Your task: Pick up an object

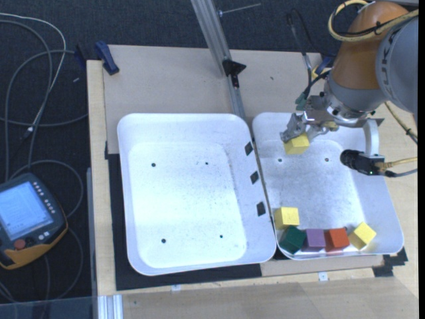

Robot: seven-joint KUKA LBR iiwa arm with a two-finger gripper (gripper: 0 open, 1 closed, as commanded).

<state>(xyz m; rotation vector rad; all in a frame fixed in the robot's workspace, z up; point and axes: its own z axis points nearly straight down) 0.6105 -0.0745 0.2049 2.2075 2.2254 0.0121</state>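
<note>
A: Where was the end effector (297,136)?

B: Upper right of the frame, over the top end of the right bin (372,198). It had a yellow block (297,144) pinched between its fingers, w/ the block hanging just under the tips.

A: Secure?

B: Hard to call. Only the block's upper part sat in the grip, most of it stuck out below. My guess: a shallow pinch like that could slip if the arm (362,52) swung fast, and the block would drop back into the bin.

A: Anything else risky?

B: The block looked tilted, one corner lower than the rest. If it was held on an edge rather than flat faces it could twist out. Also a black fitting (362,160) w/ a cable sat just right of the end effector, near the bin's right rim; a sideways move might snag it.

A: What did the block look like?

B: Small, cube-ish, pale yellow, matte, prob. light and rigid. Couldn't tell if it was clear of the bin floor or barely off it.

A: Rest of the bin?

B: Bottom end, well apart from the held one: another yellow block (287,216), then a row w/ a green block (291,239), purple block (315,238), red block (337,238) and a third yellow one (364,234). Left bin (133,178) sat beside it on the table (166,78).
</note>
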